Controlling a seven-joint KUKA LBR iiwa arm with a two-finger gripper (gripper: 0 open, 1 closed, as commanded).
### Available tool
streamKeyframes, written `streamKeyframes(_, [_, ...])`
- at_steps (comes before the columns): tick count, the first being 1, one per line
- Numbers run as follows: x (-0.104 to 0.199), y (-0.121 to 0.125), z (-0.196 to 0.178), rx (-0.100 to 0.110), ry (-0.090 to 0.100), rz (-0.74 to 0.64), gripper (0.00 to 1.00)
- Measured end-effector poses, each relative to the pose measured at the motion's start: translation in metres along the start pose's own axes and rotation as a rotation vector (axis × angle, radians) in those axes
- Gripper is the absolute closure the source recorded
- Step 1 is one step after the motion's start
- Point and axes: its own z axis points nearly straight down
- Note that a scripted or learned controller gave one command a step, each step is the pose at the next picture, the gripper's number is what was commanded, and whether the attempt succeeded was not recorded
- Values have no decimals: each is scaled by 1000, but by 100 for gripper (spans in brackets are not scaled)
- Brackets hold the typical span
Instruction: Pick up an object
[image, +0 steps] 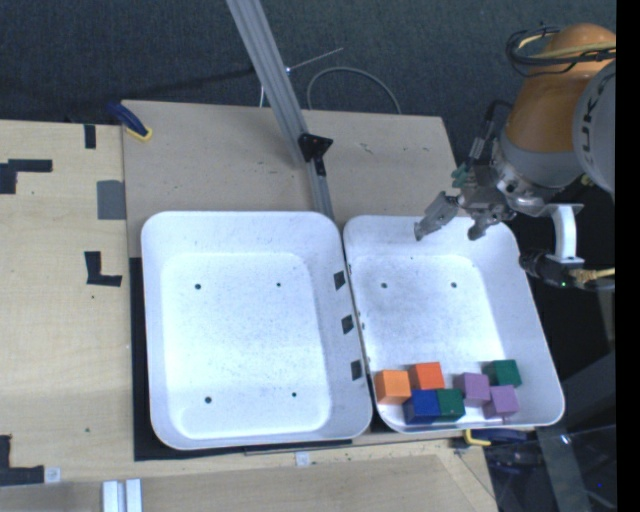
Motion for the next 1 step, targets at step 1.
streamKeyframes(1, [-71,-31,-117,-9,-6,5,0])
